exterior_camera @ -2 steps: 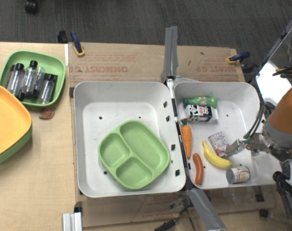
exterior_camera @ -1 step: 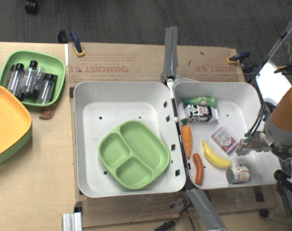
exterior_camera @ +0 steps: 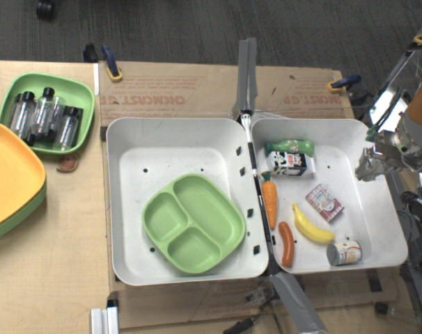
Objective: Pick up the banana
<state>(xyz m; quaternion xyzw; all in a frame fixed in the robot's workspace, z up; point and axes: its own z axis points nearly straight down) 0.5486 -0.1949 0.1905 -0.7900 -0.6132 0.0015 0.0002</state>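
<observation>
Two white bins sat side by side on the counter (exterior_camera: 197, 92); the banana (exterior_camera: 310, 226) lay in the right bin (exterior_camera: 388, 252), low-centre, angled w/ one end up-left and the other down-right. A pink snack packet (exterior_camera: 324, 202) lay just beside it to the upper right, a small can (exterior_camera: 345, 252) on its side near its lower end, and a red sausage (exterior_camera: 286, 243) to its left. A carrot (exterior_camera: 269, 199) lay along the bin's left wall. A green pouch (exterior_camera: 290, 146) and a black-and-white carton (exterior_camera: 290, 163) sat near the back wall. Open floor showed in the bin's right half, btwn packet and right wall. The tool (exterior_camera: 370, 164) hung over the right rim, well apart from the banana; can't tell if it was apart or together. The left bin (exterior_camera: 124, 186) held a green divided tray (exterior_camera: 192, 223) w/ bare floor around it. Cardboard under the bins carried mirrored red print, approx. "CHEMCAST GP". Packet and can labels too small to read.
</observation>
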